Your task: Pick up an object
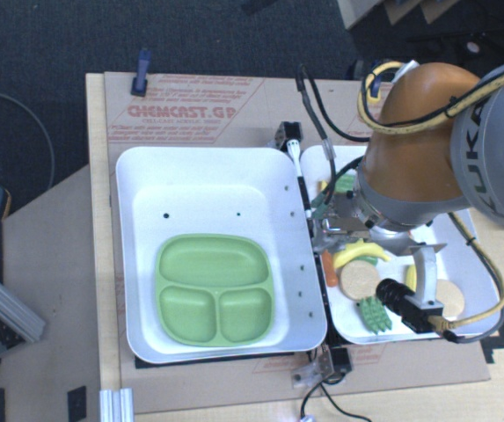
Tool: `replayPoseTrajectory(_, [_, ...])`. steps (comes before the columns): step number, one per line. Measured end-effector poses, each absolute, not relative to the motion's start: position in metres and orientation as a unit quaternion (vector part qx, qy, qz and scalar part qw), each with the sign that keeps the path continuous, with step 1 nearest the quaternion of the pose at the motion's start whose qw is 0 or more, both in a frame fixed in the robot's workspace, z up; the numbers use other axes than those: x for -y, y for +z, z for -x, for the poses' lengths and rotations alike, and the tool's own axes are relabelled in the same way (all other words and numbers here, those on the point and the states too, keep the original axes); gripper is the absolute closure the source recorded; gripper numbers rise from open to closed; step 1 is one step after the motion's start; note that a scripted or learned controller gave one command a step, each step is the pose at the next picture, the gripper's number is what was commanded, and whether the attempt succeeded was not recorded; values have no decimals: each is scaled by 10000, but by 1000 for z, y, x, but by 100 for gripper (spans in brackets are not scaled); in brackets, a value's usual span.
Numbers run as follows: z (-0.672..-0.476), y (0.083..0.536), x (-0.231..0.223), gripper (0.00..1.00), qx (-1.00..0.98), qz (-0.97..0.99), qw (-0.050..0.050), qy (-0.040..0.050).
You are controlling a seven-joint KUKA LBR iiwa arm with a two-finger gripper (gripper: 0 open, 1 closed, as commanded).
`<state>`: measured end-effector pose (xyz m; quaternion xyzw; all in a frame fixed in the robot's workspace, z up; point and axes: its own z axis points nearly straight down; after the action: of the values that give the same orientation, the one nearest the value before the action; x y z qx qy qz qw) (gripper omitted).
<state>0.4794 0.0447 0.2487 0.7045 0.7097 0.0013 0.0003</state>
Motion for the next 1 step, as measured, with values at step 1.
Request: replayPoseTrajectory(1, [-480,319,-150,100,-7117,-7024,13,49])
